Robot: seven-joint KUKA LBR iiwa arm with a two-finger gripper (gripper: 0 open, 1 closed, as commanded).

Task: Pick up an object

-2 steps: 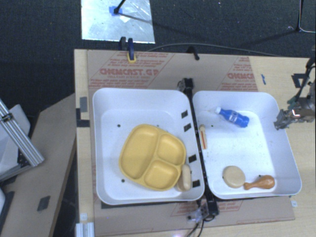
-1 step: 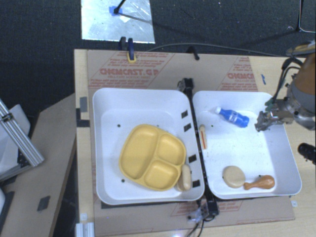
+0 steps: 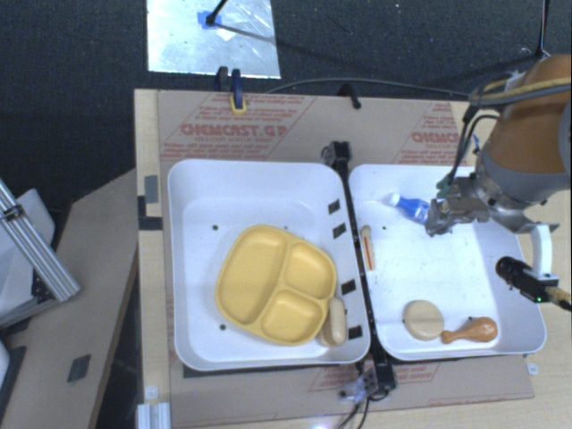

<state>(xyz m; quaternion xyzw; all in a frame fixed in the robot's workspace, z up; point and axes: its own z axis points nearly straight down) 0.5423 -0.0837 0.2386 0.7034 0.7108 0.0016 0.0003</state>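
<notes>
Hovering gripper: low in right white bin, beside blue-and-white bottle-like object.
Finger state: cannot tell.
Progress: nothing lifted; grasp remained.

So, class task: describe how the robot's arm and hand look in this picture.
The arm is thick and rounded, grey with a broad orange band above the wrist. Thin dark cables run along its left side. The hand is a small, blocky unit of grey metal with dark parts, much narrower than the arm.

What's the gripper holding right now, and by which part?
Cannot be told. The gripper hangs in the right bin beside the blue object, with nothing visibly between its fingers.
</notes>
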